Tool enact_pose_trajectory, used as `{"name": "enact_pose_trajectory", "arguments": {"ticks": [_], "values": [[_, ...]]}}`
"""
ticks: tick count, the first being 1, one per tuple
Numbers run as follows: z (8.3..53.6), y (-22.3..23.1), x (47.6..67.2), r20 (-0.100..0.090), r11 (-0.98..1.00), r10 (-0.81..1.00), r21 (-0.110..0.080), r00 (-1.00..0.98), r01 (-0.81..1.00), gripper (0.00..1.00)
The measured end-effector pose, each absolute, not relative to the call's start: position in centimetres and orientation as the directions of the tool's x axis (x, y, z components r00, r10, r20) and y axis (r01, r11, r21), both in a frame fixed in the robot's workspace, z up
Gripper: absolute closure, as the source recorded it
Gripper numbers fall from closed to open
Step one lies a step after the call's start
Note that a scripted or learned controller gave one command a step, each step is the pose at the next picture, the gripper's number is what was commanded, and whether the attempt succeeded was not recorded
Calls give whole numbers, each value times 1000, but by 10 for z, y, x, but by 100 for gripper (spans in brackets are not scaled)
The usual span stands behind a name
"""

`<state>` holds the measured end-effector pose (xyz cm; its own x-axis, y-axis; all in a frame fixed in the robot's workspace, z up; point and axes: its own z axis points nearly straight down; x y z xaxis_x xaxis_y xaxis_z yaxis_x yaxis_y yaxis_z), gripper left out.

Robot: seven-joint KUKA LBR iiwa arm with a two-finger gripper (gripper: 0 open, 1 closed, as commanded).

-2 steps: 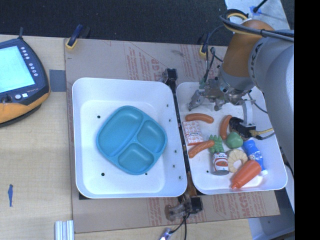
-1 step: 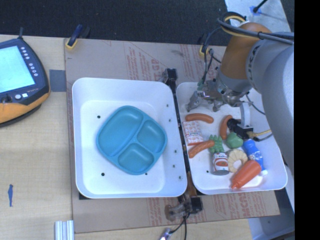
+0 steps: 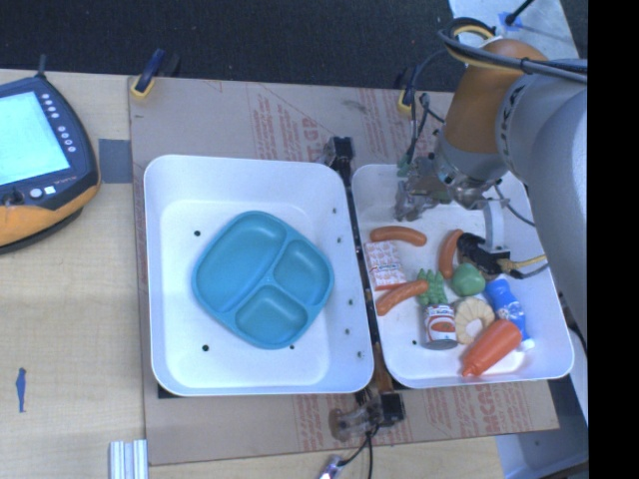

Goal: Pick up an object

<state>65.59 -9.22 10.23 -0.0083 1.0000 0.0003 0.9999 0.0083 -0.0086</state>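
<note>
My gripper [image 3: 408, 206] hangs over the far left part of the right bin [image 3: 549, 367], just above a red sausage [image 3: 397, 235]. Nothing shows in its grasp. Toy food lies in this bin: a second sausage [image 3: 451, 250], a third one [image 3: 399, 295] by the left wall, a white packet with red print [image 3: 384, 264], a leafy green piece [image 3: 431, 289], a round green piece [image 3: 467, 279], a small can [image 3: 439, 325], a pale yellow piece [image 3: 472, 314], a blue bottle [image 3: 506, 302] and an orange carrot [image 3: 491, 347].
The left bin [image 3: 170, 357] holds a blue divided plate [image 3: 263, 278]. A handheld control pad [image 3: 35, 158] lies on the bench at far left. The grey and orange arm [image 3: 519, 108] reaches in from the upper right over the right bin's far edge.
</note>
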Motion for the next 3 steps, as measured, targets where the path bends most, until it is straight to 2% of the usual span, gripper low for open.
{"name": "enact_pose_trajectory", "arguments": {"ticks": [1,2,3], "values": [[102,-92,656,0,9,1000,-9,-9,1000,0],[92,-92,656,0,6,1000,-6,-6,1000,0],[102,-93,656,0,9,1000,-8,-9,1000,100]]}}
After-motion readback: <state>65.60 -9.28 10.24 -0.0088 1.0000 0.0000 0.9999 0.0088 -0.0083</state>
